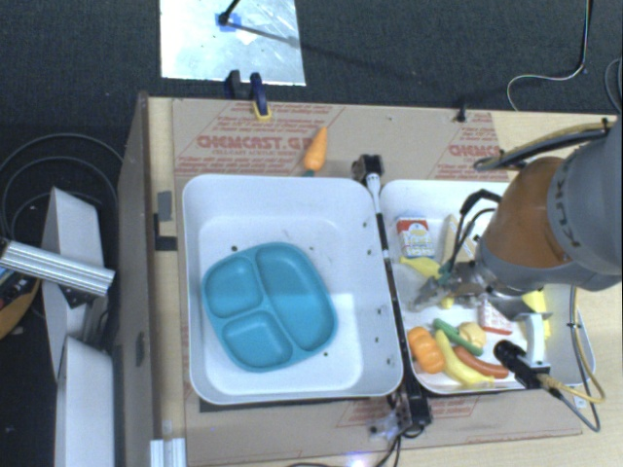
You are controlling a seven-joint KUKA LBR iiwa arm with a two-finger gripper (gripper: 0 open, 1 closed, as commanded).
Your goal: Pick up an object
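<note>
A blue divided plate (270,305) lies alone in the left bin (209,212); in the crowded right bin (397,197), the gripper (435,285) hangs low among a small carton (414,236), an orange (425,347) and a banana (459,358). A grasp here risks snagging neighbours. Whether its fingers are released or clenched, I cannot tell.

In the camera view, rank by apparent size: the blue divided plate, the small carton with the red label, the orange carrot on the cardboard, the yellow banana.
1. blue divided plate, by far
2. small carton
3. yellow banana and orange carrot: too alike to rank, and the banana is partly covered.
</note>
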